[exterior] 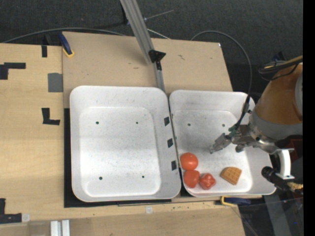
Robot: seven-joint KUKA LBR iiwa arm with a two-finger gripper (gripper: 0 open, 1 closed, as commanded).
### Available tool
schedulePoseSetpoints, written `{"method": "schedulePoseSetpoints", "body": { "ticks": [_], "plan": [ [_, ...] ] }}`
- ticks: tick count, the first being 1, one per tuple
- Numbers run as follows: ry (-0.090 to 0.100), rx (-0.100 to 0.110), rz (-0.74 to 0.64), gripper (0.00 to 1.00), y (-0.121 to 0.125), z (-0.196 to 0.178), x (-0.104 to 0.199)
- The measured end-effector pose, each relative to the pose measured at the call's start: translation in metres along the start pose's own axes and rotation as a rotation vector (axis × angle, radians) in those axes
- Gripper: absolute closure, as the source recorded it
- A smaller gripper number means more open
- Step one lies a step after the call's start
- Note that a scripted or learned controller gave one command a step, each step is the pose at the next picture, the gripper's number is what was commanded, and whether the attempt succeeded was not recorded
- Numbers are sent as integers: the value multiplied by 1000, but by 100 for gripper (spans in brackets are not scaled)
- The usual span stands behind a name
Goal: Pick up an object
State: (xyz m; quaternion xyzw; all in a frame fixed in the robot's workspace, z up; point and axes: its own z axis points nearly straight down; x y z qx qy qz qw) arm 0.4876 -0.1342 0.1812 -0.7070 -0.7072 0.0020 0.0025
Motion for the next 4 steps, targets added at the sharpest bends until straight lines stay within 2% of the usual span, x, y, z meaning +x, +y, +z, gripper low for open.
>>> {"method": "schedulePoseSetpoints", "body": {
  "ticks": [1, 2, 3, 4],
  "plan": [
    [1, 2, 0, 0, 4, 63, -1],
    [-2, -5, 0, 0, 4, 93, -1],
    [0, -4, -2, 100, 4, 82, 0],
    [0, -8, -1, 100, 5, 40, 2]
  ]
}}
